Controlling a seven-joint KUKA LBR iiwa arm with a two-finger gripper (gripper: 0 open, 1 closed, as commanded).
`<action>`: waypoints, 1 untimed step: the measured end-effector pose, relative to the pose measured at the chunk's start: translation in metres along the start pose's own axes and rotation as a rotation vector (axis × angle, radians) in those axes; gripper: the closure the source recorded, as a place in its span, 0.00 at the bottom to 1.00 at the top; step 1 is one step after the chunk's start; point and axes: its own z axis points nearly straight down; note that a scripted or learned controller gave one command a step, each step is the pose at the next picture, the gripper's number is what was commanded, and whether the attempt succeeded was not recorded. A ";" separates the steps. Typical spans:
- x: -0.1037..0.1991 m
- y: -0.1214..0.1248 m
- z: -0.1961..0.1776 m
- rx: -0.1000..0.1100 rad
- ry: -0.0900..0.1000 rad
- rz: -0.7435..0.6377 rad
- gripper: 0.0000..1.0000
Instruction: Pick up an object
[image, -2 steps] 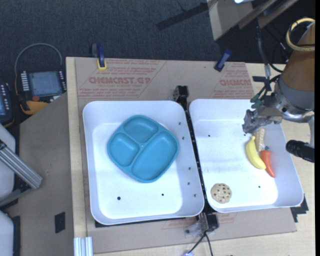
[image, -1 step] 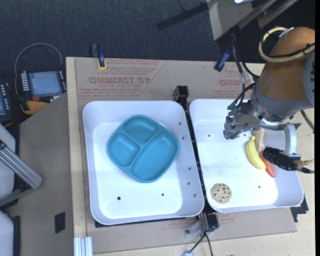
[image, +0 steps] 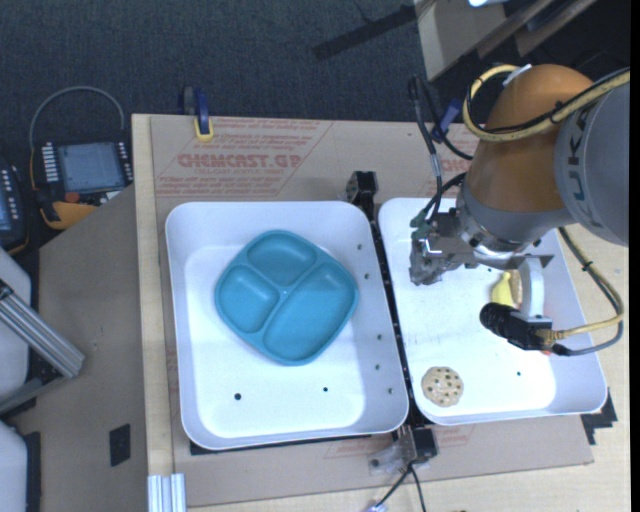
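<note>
Counter (image: 150, 300) tan board, dark carpet around; handheld control pendant (image: 85, 168) far left. Left white bin (image: 190, 400) holds blue sectioned plastic plate (image: 287, 297). Right white bin (image: 560, 395) holds round speckled cookie (image: 441, 385) at near left corner, yellow object (image: 506, 290) partly hidden under arm. Gripper (image: 428, 262) low over right bin's far left; fingers' state: cannot tell. Cookie lies well nearer than fingers, apart.

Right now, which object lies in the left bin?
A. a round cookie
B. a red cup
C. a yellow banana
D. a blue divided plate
D: the blue divided plate rests alone on the floor of the left bin, while the cookie lies in the right bin, near its front edge.
</note>
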 end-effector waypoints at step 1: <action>0.057 -0.010 0.012 0.001 0.000 -0.001 1.00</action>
